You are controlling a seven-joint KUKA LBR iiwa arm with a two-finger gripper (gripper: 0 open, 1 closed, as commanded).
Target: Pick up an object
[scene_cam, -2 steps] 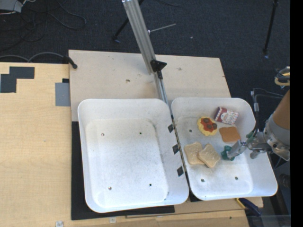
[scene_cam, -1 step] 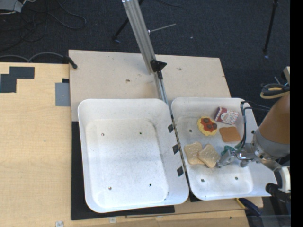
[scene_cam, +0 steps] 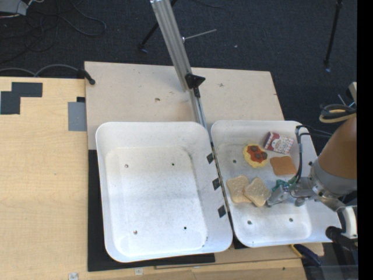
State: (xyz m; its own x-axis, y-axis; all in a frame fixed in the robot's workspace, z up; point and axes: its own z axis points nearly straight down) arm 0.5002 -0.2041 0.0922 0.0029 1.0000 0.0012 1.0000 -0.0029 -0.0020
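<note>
The arm reaches in low over the right bin (scene_cam: 291, 232), and its tool (scene_cam: 277, 194) sits just beside the nearer of two tan bread-shaped pieces (scene_cam: 257, 191), on that piece's right side. I judge this to be the approach or the closing-in for a grasp: the tool looks down at bin level and pointed at the bread, but nothing shows between its fingers, and from this angle I cannot tell whether they stand wide or narrow. The thing most likely aimed at is that tan piece, which lies near the middle of the right bin, touching its twin (scene_cam: 238, 188) on the side toward the left bin (scene_cam: 116, 139). If a grasp is meant, the next move would call for the fingers to straddle the piece without shoving it into its neighbour, then a clean lift; the two pieces lying against each other could make that awkward. Counting what lies in the right bin: two tan bread pieces, one round yellow piece with red topping (scene_cam: 256, 155) farther back from the tool, one flat orange-brown slab (scene_cam: 283, 165) just beside that, and one small red-and-white packet (scene_cam: 278, 142) at the far side. That makes five things, and two bins on the worktop (scene_cam: 134, 98).
</note>
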